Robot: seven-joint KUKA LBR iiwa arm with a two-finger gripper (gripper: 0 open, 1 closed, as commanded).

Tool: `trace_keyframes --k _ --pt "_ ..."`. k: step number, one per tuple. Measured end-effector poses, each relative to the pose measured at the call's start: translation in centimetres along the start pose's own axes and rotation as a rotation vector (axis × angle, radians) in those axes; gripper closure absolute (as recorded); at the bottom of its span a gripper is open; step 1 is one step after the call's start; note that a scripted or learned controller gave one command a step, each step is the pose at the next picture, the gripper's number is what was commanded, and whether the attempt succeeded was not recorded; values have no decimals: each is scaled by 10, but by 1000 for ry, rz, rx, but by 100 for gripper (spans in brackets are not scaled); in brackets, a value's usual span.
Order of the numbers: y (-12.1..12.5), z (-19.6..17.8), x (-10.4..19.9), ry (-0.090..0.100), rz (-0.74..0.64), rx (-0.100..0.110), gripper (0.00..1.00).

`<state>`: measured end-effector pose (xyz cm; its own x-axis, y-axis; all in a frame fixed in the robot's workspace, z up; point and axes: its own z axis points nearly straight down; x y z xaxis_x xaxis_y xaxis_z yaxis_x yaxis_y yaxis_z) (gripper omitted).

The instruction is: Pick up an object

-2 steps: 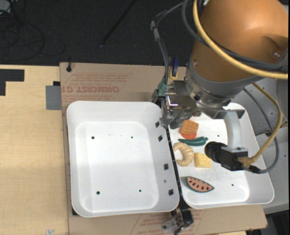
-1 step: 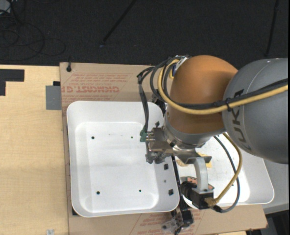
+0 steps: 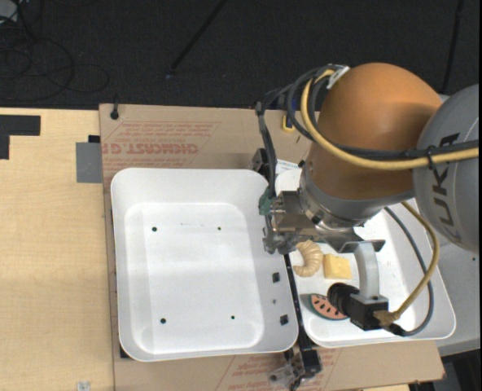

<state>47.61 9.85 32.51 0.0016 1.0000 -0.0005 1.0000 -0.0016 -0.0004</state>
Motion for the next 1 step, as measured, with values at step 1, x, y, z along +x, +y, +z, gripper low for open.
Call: trace_keyframes --k 1 --pt "0 -91 19 2 -5 -5 100"
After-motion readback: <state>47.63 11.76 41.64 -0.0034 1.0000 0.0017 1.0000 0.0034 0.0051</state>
